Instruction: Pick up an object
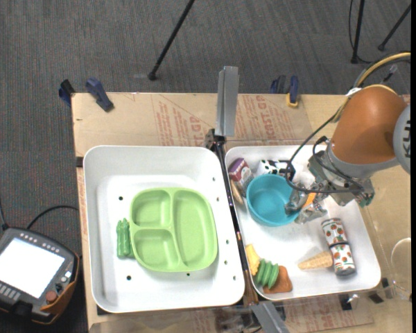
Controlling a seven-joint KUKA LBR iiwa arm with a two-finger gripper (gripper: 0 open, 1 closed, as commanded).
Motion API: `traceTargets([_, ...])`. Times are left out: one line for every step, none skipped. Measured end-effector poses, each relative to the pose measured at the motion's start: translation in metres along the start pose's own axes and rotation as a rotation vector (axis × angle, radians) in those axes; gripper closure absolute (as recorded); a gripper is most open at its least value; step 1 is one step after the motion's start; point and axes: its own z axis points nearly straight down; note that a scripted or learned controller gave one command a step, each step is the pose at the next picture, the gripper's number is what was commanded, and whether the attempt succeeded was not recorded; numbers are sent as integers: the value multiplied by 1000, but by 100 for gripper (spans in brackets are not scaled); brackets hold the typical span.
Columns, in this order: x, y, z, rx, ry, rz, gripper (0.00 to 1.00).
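Just left of the claw point(304, 205) sits the blue bowl point(269, 200); its grip cannot be told; the desk point(159, 120) cardboard's red print is unreadable.

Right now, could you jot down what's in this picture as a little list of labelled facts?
left white bin: green divided plastic plate, small green toy beside it
right white bin: blue plastic bowl, patterned can, ice-cream cone toy, green ridged toy
gripper: at the bowl's right rim
arm: grey, orange band, reaching from the right
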Motion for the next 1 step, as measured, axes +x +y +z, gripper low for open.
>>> traceTargets([-7, 20, -139, 30, -41, -63, 100])
